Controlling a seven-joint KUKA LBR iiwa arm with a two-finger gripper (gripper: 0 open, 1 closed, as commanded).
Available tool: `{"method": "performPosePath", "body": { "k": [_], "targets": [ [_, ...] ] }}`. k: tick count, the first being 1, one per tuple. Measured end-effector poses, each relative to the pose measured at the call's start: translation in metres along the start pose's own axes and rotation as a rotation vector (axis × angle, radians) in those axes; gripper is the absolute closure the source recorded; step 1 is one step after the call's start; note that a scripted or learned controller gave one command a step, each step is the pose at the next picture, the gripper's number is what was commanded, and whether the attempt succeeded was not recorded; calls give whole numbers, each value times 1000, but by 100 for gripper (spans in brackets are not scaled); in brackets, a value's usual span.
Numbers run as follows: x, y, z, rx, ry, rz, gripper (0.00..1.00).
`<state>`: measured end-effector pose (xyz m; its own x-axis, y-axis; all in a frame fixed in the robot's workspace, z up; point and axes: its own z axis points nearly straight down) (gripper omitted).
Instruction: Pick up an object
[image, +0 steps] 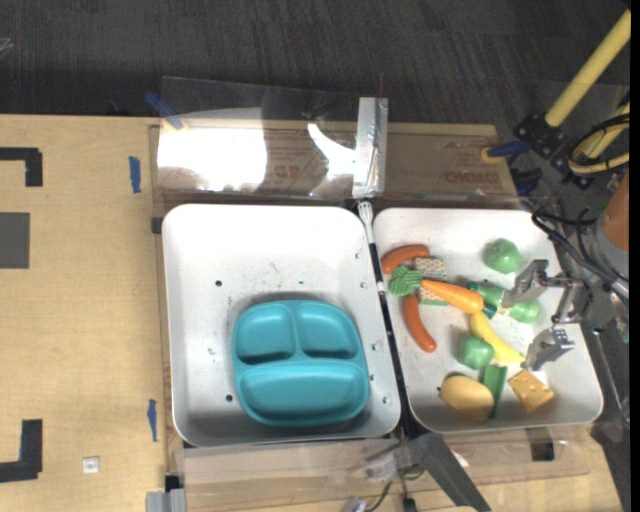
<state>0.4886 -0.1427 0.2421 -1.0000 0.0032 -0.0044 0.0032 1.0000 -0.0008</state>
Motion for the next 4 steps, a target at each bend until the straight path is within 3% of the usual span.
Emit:
{"method": "performPosePath", "body": {
  "k": [1,2,3,4],
  "targets": [
    [9,11,146,0,2,89,0],
    [-50,6,153,1,-8,129,0],
    [-100,32,153,0,-7,257,0],
    [-123,39,154,2,-8,188,0]
  ]
}}
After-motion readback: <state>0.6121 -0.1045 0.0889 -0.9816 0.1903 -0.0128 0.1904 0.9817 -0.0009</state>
